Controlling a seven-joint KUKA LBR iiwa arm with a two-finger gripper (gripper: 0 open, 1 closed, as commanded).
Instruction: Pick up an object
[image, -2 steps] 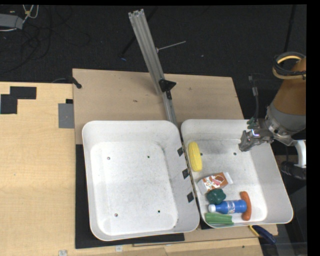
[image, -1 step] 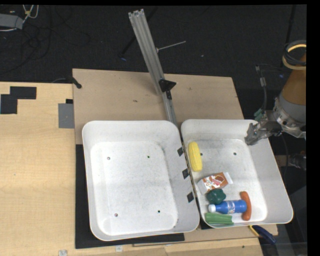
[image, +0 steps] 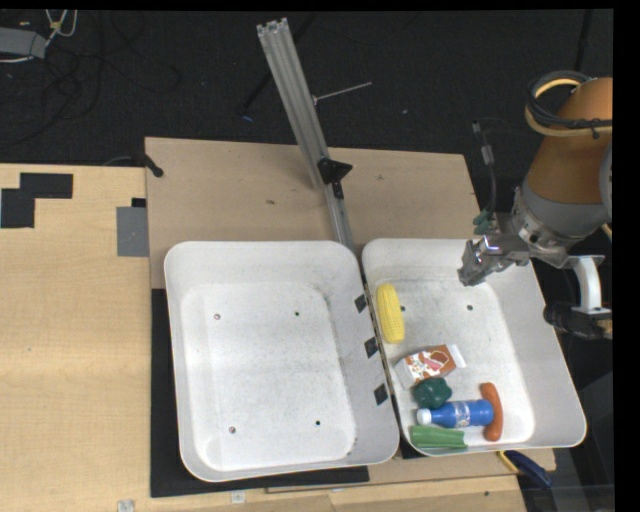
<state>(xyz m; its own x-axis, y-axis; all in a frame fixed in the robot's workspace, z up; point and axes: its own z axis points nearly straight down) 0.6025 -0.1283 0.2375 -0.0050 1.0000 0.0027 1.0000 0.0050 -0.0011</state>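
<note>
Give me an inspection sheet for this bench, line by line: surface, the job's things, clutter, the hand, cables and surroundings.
Surface: wooden bench bearing a left bin and a right bin, side by side.
Job's things: all in the right bin: yellow corn cob by the left wall; snack packet, dark green item, blue bottle, green pod and orange sausage clustered at the near end.
Clutter: nothing seen.
Hand: hand at the right bin's far end, nothing seen in it.
Cables: yellow-and-black loop above the arm.
Surroundings: slanted aluminium rail; dark floor.
</note>
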